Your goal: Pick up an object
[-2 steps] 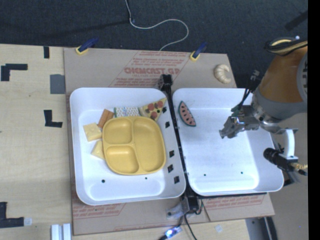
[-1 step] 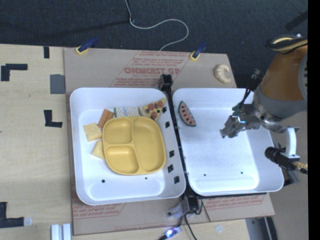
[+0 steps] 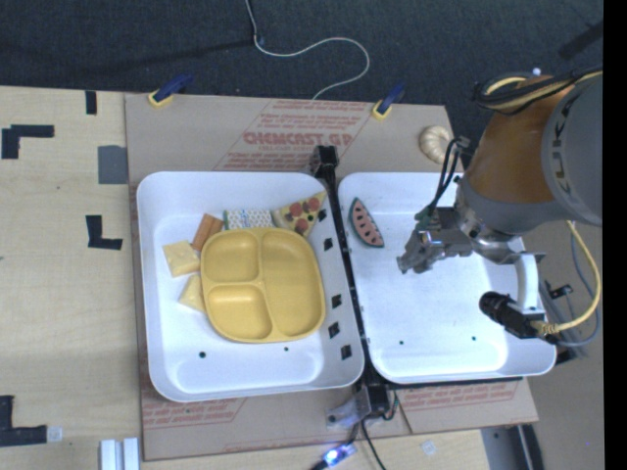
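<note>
A watermelon slice toy lies in the right bin near its upper left corner. My gripper hangs over the middle of that bin, just right of and below the slice, not touching it. In the left bin a yellow divided plate sits in the middle. A pizza slice toy, a patterned flat piece, an orange-brown stick and pale yellow wedges lie along the plate's top and left sides.
The two bins meet at a black divider clip line. A beige knob-like object sits on the cardboard behind the right bin. A white cable loops across the dark floor at the back.
</note>
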### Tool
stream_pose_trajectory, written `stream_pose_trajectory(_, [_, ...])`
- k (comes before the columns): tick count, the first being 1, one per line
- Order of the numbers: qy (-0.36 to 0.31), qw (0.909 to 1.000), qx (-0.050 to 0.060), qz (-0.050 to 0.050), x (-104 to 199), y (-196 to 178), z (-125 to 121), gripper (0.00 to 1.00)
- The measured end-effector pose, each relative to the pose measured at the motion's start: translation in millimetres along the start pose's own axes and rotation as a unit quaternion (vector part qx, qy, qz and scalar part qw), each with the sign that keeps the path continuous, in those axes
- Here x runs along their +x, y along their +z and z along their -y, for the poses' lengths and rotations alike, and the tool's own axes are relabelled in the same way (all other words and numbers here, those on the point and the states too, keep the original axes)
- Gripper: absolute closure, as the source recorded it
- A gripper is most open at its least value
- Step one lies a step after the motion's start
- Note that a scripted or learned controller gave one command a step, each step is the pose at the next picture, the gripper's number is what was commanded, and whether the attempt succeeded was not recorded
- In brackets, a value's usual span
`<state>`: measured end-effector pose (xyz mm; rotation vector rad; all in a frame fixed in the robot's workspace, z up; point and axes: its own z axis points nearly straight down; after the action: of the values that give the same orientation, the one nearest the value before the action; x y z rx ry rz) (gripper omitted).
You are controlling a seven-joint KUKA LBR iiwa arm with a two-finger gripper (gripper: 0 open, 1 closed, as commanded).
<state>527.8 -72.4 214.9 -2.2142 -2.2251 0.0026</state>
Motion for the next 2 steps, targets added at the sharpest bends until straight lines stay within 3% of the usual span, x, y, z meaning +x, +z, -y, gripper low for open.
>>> stream_pose_trajectory(1, [-0.002,1.0,-0.001,-0.001,56.5,-14.3,-7.1,1.0])
stream_pose_trajectory(2, [0.0,1.0,-0.001,0.0,100.0,-4.4,-25.9,1.0])
